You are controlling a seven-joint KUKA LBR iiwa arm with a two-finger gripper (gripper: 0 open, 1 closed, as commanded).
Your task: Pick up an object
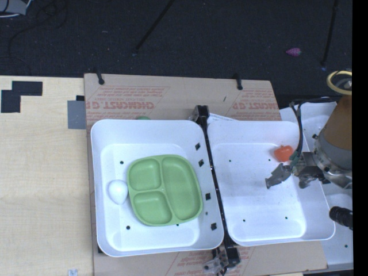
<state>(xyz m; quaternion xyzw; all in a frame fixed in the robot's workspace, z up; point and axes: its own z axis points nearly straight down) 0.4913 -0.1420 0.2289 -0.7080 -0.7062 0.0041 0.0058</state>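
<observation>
- Camera view: gripper (287, 176) hangs in the right bin (261, 234), fingers apart, holding nothing.
- Orange object (283, 152) lies just beside it.
- Green tray (164, 189) and white egg (118, 191) sit in the left bin (144, 243).

Two white bins side by side on cardboard, mid-frame. In the left bin (102, 154): a green three-compartment plate (165, 189) and, touching its left edge, a white egg-like object (118, 191). In the right bin (253, 134): a small orange object (283, 152) upper right. Just below-right of it, the gripper (290, 176), fingers spread, nothing between. Arm (343, 134) at right edge.
</observation>
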